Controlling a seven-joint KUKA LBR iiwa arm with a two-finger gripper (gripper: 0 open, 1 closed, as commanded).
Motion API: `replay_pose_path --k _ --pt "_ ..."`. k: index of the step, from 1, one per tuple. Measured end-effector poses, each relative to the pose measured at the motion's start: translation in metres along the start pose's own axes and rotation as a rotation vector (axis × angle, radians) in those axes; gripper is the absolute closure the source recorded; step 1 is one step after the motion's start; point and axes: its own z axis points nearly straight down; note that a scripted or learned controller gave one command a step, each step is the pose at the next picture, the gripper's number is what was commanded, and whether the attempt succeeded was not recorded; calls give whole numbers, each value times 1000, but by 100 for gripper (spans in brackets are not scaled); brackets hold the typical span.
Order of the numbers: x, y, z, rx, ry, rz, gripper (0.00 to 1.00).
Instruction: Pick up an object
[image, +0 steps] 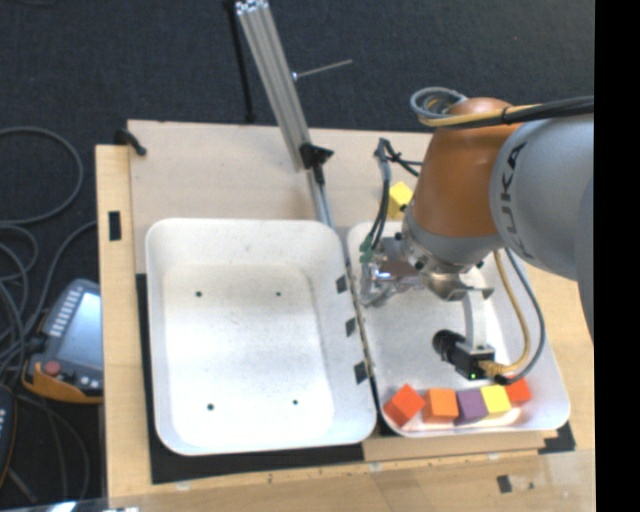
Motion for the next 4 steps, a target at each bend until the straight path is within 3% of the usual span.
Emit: replay_pose_path --k 1,2,3,4 --pt "7 50 23 1 -2 3 100" --pt "9 -3 46 7 -2 10 100" --pt "64 -15 45 3 1 0 100" --pt "75 -32 -22 -5 1 2 100"
